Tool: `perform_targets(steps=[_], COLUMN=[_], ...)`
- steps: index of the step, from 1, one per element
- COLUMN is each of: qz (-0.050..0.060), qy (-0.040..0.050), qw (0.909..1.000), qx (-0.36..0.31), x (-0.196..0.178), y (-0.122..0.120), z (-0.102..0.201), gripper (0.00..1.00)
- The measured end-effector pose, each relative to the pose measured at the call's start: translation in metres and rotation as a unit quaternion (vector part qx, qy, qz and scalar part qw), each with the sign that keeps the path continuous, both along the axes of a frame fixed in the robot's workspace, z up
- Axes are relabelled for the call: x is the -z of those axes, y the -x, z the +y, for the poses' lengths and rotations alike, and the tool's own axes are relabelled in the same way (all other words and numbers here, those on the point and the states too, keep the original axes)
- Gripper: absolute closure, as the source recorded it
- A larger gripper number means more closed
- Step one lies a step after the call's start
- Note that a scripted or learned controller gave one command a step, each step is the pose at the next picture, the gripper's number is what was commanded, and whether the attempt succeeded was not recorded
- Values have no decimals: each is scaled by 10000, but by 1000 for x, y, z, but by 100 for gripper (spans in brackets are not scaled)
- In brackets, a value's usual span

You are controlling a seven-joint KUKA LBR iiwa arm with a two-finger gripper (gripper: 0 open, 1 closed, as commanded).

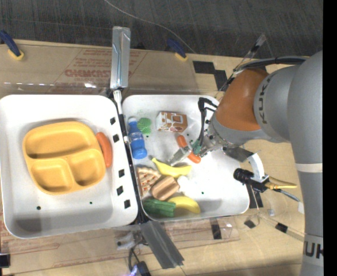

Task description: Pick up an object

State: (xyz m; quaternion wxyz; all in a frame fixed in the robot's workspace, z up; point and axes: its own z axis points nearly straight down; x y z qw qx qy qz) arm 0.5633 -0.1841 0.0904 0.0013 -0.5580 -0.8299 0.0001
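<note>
Camera view: you've got the gripper (190, 152) low in the right bin (226, 197), just above the banana (171, 167); can't tell its grip state.

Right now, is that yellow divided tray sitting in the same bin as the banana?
No: the yellow divided tray lies in the left bin, while the banana lies in the right bin.
</note>
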Motion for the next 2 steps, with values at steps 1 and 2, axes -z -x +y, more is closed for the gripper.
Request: perform_targets(steps=[1,2], qz=[-1,-5], qy=[6,14], qw=[10000,9921], qx=[-13,1257], x=[-8,-108], y=[-2,-6], z=[-1,41], gripper=[100,100])
